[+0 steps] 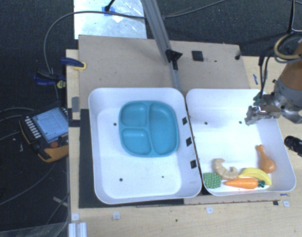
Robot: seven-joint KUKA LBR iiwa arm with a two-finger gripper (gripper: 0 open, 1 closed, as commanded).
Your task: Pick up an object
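Observation:
Several toy foods lie along the front of the right bin (225,107): a green piece (212,180), a beige peanut-like piece (224,168), an orange carrot (242,183), a yellow banana (255,174) and a brown drumstick (265,158). My gripper (256,113) hangs over the right bin's far right part, well behind the foods, with nothing seen in it.
A blue divided plate (149,128) sits in the left bin (111,181). A slanted metal pole (158,23) crosses the back of the bench. Clamps, cables and a small device (46,127) lie off the bench to the left.

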